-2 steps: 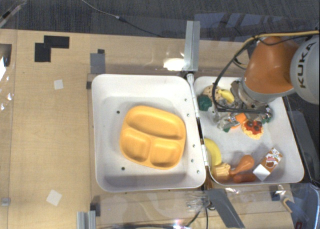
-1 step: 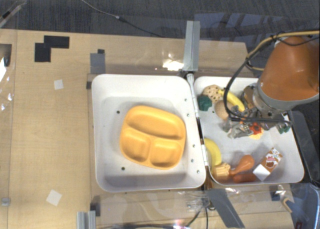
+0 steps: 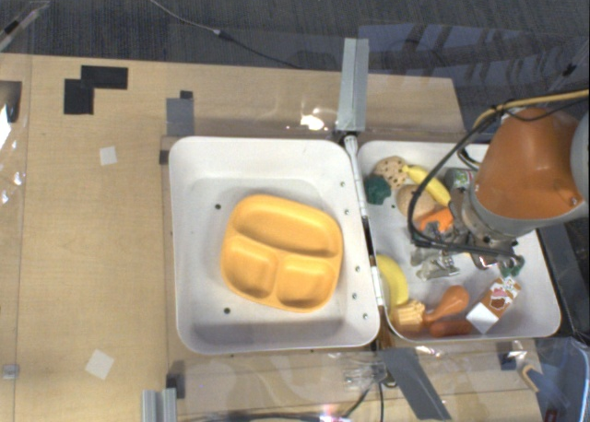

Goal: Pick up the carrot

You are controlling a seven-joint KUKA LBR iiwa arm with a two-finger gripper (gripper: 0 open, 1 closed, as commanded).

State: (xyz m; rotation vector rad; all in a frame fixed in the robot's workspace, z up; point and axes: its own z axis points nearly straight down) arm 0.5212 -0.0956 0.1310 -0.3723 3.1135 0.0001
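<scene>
A: Orange plastic, smooth and tapered: the carrot point(image 3: 437, 219) lies in the right bin point(image 3: 548, 317), just up and left of the gripper point(image 3: 441, 262), partly under the arm's cables.

B: And the tool's state?

A: Can't tell; the wrist hides it. I'd shift over the carrot, straddle its width, and avoid the glossy banana point(image 3: 430, 185) beside it.

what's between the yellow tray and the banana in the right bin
The camera view shows the bins' white rims between the yellow tray and the banana.
</scene>
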